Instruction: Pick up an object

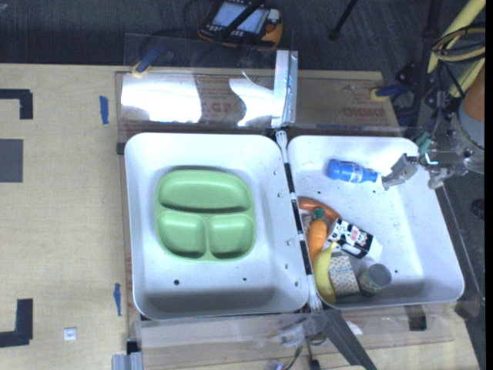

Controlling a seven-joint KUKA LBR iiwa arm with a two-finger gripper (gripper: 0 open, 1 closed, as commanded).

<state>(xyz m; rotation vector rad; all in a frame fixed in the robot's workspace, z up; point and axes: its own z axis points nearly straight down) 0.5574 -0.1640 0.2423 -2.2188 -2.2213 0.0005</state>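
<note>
Looking at the right bin (431,245), you see the tool (420,168) near its upper right rim, fingers apparently spread and pinching nothing. A blue bottle (350,171) lies just left; a carrot (316,233) and banana (323,274) crowd the lower-left corner.

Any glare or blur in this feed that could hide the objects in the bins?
Camera view: strong glare on the clear panel behind the bins, away from the objects. The blue bottle and green tray read clearly; the clutter by the banana is soft, and the gripper slightly blurred.
</note>
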